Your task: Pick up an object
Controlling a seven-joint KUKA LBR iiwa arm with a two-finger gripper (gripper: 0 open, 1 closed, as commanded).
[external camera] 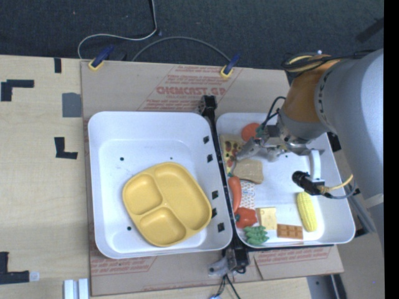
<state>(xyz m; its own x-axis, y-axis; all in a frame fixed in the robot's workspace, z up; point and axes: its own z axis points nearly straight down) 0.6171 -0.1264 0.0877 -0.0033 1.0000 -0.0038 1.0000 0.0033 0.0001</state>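
Note:
My gripper (pixel 254 148) hangs low over the upper left of the right bin (pixel 336 229), reaching in from the right under the orange band of the arm (pixel 304 98). Its tip is just above a tan bread slice (pixel 250 170) and beside a pizza slice (pixel 230 148). A red tomato (pixel 250 129) lies just behind it. Further toward the front are an orange carrot (pixel 235 190), a red pepper (pixel 245 217), green broccoli (pixel 255 234), a cheese square (pixel 267 217), a brown cracker (pixel 289 232) and a yellow corn cob (pixel 305 210).
The left bin (pixel 106 136) holds a yellow divided plate (pixel 166 203). A black divider with clips (pixel 215 167) runs between the bins. The arm's grey body (pixel 361 123) and a black cable fitting (pixel 305 180) overhang the right bin's right side.

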